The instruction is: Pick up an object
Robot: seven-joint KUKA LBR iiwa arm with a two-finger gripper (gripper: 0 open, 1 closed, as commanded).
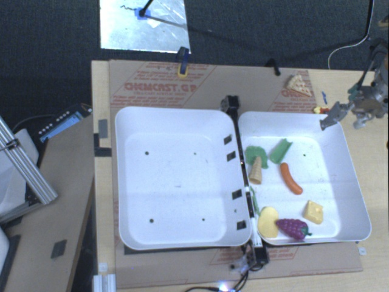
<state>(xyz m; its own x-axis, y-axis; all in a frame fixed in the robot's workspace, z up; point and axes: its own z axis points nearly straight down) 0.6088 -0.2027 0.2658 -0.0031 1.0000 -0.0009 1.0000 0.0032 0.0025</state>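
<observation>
Dark carpet (48, 41) surrounds a pale wooden bench (73, 163) topped by a cardboard sheet (164, 81) printed "CHEMCAST GP" in red. On the floor behind lies a silvery foil-like panel (143, 17). Two shallow white bins sit side by side on the cardboard: the left bin (176, 175) is bare inside, the right bin (331, 163) holds the toy food. An aluminium frame (21, 163) slants in at the left edge.

At the right edge the gripper (342, 114) hovers over the right bin's far right corner — its two dark fingers stand apart, with nothing between them.

Inside the right bin, towards its left side: an orange sausage-shaped piece (290, 178), a purple grape bunch (292, 227) touching a yellow lemon-like fruit (268, 221), a green piece (280, 151), a broccoli floret (255, 155) just above a waffle cone (256, 171), and a yellow cheese wedge (313, 212). Outside, on the cardboard behind the bin, rests what looks like a pizza slice (299, 85) — too blurred to be certain. A yellow-and-blue clamp (182, 62) grips the cardboard's far edge.
</observation>
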